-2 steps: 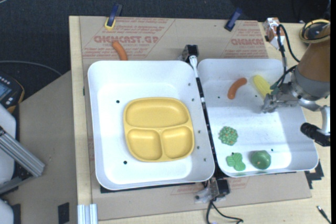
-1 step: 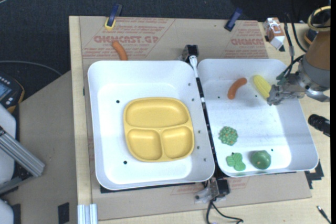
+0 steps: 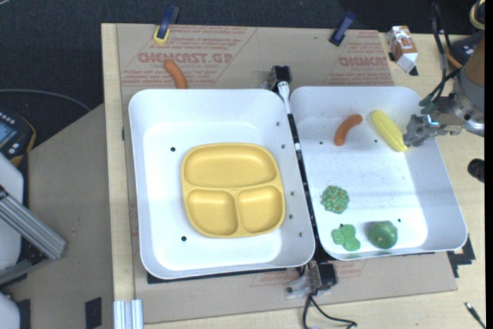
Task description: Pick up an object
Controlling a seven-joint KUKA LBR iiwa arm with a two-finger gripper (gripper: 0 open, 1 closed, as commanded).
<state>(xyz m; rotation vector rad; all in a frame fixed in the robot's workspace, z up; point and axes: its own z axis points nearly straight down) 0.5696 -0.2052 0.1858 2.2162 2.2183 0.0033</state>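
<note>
The right bin (image 3: 431, 189) holds an orange sausage (image 3: 347, 129), a yellow corn cob (image 3: 387, 130), a round green-and-pink piece (image 3: 334, 199), a small green leafy piece (image 3: 346, 237) and a green round fruit (image 3: 382, 234). My gripper (image 3: 417, 130) hangs at the bin's upper right side, just right of the corn cob. Nothing shows between its fingers.
The left bin (image 3: 154, 166) holds a yellow three-compartment plate (image 3: 231, 189). Another orange sausage (image 3: 176, 74) lies on the cardboard behind the left bin. Clamps (image 3: 163, 25) sit at the board's back edge. A small box (image 3: 401, 47) lies at back right.
</note>
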